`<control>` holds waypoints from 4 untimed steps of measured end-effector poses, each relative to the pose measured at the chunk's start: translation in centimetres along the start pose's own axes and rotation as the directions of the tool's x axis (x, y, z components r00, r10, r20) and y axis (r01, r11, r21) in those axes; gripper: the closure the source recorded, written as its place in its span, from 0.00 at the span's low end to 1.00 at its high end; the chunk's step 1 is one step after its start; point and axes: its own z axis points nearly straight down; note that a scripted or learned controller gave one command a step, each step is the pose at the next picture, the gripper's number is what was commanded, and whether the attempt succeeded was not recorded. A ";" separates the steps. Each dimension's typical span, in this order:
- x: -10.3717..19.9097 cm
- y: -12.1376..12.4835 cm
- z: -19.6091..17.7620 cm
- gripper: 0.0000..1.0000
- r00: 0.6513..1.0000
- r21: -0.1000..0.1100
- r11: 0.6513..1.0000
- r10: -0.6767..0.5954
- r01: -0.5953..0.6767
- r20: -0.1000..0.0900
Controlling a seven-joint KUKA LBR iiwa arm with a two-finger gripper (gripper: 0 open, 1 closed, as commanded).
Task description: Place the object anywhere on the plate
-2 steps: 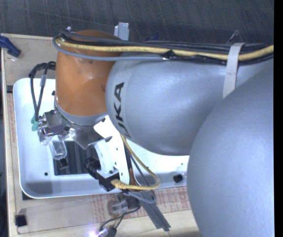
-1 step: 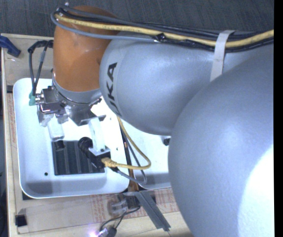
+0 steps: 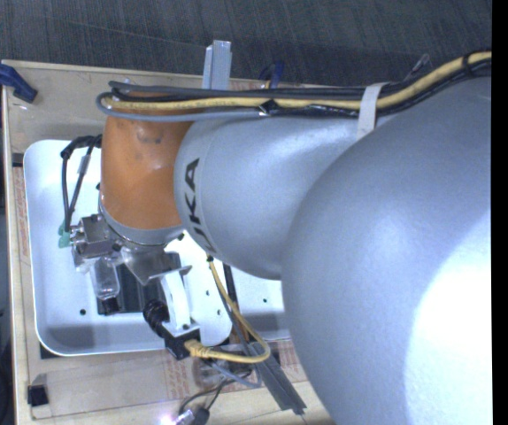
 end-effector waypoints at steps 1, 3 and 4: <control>-1.2 2.2 2.2 1.00 0.969 -0.001 0.969 0.249 -0.249 -0.001; -9.0 -1.3 -17.4 1.00 0.991 -0.005 0.991 0.136 -0.136 -0.006; -2.8 -0.4 -8.8 1.00 0.988 -0.001 0.988 -0.155 0.155 -0.002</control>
